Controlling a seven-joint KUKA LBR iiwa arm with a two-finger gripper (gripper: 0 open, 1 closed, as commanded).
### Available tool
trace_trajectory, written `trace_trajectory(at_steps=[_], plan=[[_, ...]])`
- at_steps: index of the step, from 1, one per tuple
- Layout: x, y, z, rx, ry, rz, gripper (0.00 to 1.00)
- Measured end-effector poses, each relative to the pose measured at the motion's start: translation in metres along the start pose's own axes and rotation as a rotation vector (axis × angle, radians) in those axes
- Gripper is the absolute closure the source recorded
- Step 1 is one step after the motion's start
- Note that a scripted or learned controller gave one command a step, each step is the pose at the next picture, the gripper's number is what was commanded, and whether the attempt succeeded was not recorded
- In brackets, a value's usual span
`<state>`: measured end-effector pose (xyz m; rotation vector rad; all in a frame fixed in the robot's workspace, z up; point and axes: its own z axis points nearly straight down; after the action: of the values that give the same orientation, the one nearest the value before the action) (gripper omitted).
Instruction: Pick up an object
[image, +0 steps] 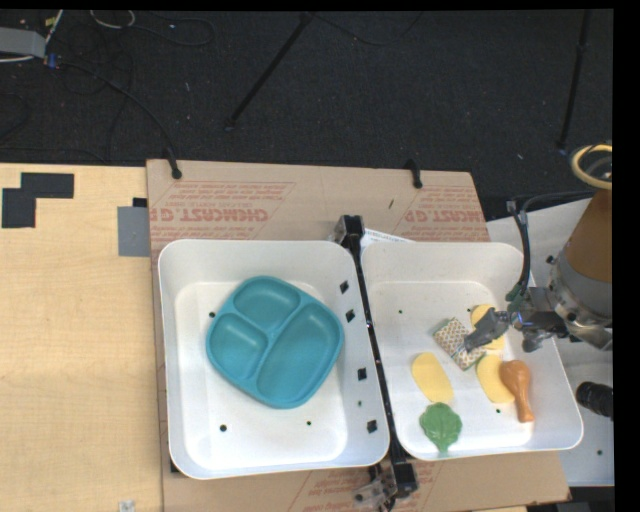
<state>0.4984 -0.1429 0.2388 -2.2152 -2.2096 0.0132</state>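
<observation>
My gripper (492, 330) hangs low over the right bin (400, 275), reaching in from the right. Its tip is just beside a small speckled square pad (453, 342), and I cannot tell whether they touch. A yellow piece (483, 315) peeks out behind the gripper. In front of it lie a yellow oval (432, 378), a green broccoli-like toy (440, 424), another yellow piece (492, 380) and a brown drumstick (518, 388).
The left bin (190, 420) holds a teal divided plate (275, 340). A black divider clip strip (362, 330) runs between the bins. Cardboard (300, 205) lies under both, and a wooden bench top (70, 350) spreads to the left.
</observation>
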Motion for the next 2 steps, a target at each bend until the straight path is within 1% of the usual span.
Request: trace_trajectory(at_steps=[1,2], plan=[[0.0,0.002,-0.006,-0.011,-0.002,-0.002,0.0],[0.005,0.006,0.039,-0.007,-0.001,-0.003,0.0]])
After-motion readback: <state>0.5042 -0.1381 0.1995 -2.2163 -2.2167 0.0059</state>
